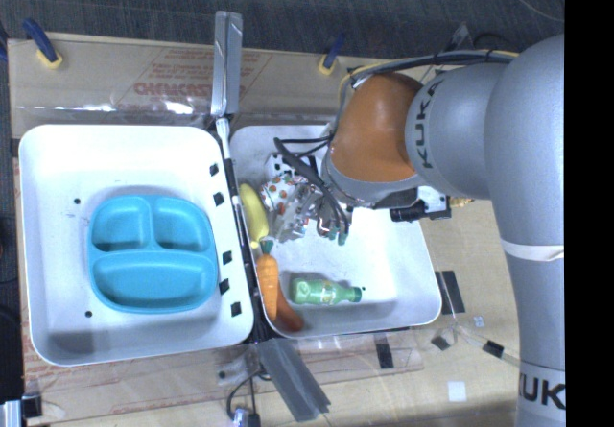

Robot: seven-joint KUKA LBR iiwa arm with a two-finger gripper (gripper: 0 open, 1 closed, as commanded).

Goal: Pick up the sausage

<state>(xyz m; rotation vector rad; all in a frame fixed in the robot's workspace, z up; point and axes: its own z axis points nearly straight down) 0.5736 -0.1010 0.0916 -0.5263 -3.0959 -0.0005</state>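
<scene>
Arm (499, 128): grey, with an orange band above the wrist, it reaches in from the right and bends down over the right bin.
Worktop (115, 80): brown surface carrying two shallow white bins side by side, with blue clamps along its far edge.
Left bin (38, 224): white, holding a blue divided tray.
Right bin (413, 272): white, holding the food items and a bottle, most of them along its left wall and near edge.
Tray (152, 252): blue, three compartments, lying flat in the middle of the left bin.
End effector (321, 214): low over the upper middle of the right bin, beside a patterned item; whether it is released or clenched cannot be told, and nothing is seen grasped in it.
Banana (253, 211): yellow, lying along the left wall of the right bin.
Bottle (324, 293): green, on its side near the front of the right bin.
Carrot (269, 283): orange, just below the banana, against the left wall.
Sausage (288, 321): reddish-brown, in the near left corner of the right bin, touching the carrot's lower end, well apart from the end effector.
</scene>
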